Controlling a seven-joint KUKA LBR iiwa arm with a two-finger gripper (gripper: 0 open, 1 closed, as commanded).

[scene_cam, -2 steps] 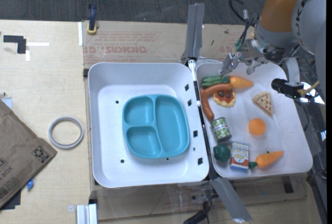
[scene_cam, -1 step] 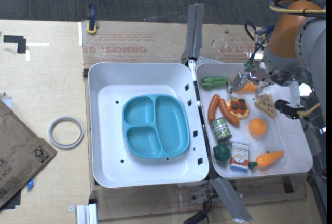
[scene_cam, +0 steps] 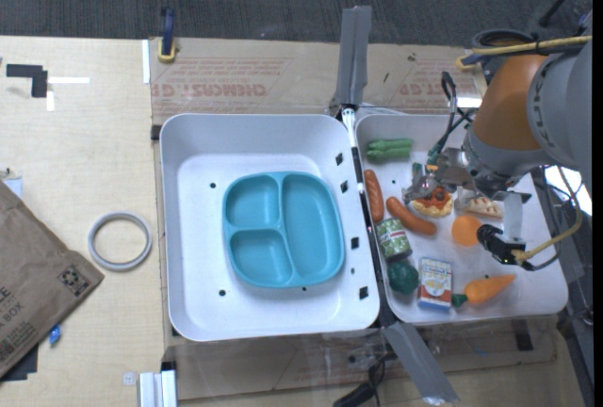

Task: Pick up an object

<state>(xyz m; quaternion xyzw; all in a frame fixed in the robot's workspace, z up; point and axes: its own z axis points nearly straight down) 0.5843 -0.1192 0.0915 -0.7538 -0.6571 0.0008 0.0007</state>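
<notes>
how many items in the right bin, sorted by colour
Green: 3 — pepper, can, round dark one
Orange or red-orange: 4 — two sausages, ball, carrot
Mixed colours: 3 — pizza, carton, pale slice
Total: 10

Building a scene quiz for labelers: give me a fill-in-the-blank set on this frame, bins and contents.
1. The teal divided tray lies in the ____ bin.
2. The tray has ____ compartments.
3. The toy carrot lies in the ____ bin.
4. The grey tape ring rests on the bench, ____ the bins.

Missing words: left; three; right; outside
</notes>
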